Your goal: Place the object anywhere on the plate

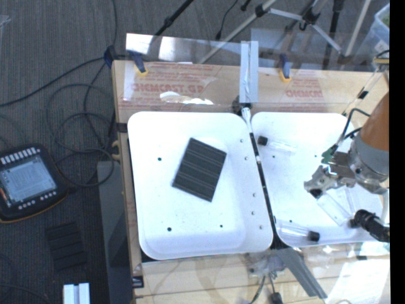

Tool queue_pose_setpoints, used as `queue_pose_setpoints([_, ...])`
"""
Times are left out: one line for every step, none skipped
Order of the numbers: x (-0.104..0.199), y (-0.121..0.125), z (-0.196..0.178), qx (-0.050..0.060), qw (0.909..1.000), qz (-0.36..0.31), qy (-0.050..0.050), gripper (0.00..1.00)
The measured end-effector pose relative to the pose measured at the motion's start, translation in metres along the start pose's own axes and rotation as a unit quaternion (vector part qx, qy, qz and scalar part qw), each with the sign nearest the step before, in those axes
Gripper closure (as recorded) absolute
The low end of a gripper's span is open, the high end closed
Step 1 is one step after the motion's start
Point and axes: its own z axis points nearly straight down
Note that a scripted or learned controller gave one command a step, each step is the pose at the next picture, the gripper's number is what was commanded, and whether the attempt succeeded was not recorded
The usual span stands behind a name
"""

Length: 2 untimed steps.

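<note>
Pincer [323, 183]: positioned low over the right bin [297, 122], near its right side, hanging from the grey arm [373, 147] with the orange band. Whether it is open or closed cannot be told; the metal parts blur against the white floor, and nothing can be confirmed as gripped.

Nearby objects: several clear tube-like items with dark caps lie in the right bin. One [272, 143] lies near the upper left corner; another [297, 233] lies along the lower edge. A faint clear item [338, 202] lies just below the pincer and is judged the likeliest target, which would account for the pincer's position.

Plate: the dark ribbed rectangular plate [200, 169] lies flat and skewed at the centre of the left bin [145, 170], well apart from the pincer. Its central placement leaves open approach from any side.

Assessment: object not yet on the plate. The worktop [190, 84] carries both bins side by side, so the transfer crosses the shared rim.
</note>
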Motion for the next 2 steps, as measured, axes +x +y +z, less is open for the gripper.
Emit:
queue_pose_setpoints([0.071, 0.001, 0.035, 0.000, 0.9992, -0.040, 0.001, 1.00])
queue_pose_setpoints([0.140, -0.011, 0.017, 0.000, 0.9998, 0.022, 0.001, 1.00])
